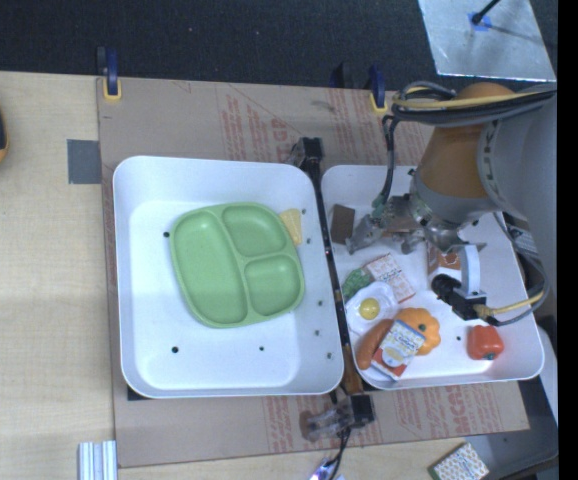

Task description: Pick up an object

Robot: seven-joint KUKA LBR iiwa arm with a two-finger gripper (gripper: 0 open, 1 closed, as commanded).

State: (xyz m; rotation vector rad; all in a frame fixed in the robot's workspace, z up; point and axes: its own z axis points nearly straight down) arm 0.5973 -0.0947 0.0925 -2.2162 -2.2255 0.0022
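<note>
My gripper [377, 226] hangs low over the back left of the right bin [514, 368], below the arm's orange band. Just left of it lies a small brown block [342, 222]. In front of it sit a pale card packet [390, 274], a green item [355, 284] and a toy fried egg [369, 307]. Further forward an orange pepper [424, 326] lies under a printed pouch [400, 347], beside a reddish sausage shape [368, 345]. A red pepper [485, 341] is at the front right. Nothing shows in the gripper's grasp.
The left bin [149, 358] holds a green divided plate [237, 263], with a small yellow piece [291, 226] at its right rim. The two bins meet at a narrow dark seam. A red-and-white packet [449, 260] lies beside the arm's cable [464, 298].
</note>
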